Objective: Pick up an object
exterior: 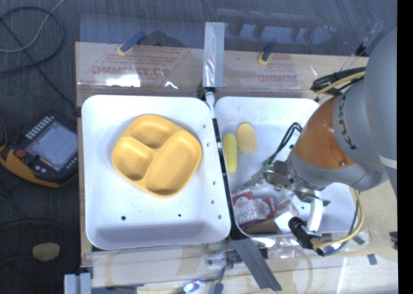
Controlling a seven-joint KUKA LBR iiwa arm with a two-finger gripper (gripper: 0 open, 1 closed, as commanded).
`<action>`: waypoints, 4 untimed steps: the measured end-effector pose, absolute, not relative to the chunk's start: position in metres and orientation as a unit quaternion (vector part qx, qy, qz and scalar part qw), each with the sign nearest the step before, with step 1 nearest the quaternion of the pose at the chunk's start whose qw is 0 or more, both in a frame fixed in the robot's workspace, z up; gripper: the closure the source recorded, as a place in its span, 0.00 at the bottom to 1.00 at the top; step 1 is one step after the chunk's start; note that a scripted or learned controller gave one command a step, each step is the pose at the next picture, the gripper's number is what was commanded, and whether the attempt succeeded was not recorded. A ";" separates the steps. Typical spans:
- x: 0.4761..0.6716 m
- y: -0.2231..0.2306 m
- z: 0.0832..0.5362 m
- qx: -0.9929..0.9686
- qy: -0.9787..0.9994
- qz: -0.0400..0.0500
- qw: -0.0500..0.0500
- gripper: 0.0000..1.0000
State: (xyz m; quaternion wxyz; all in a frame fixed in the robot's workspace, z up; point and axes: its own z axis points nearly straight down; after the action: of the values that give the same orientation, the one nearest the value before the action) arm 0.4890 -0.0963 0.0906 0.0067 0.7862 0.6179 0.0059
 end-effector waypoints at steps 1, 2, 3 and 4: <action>0.490 -0.095 0.100 0.786 0.618 0.007 0.005 1.00; 0.493 -0.080 0.218 0.731 0.682 -0.002 0.001 1.00; 0.493 -0.113 0.316 0.744 0.669 -0.002 0.002 1.00; 0.484 -0.075 0.230 0.632 0.775 -0.001 0.000 1.00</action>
State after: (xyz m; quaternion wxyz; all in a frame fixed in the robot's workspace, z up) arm 0.4843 -0.0747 0.2304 -0.0004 0.6320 0.7750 -0.0008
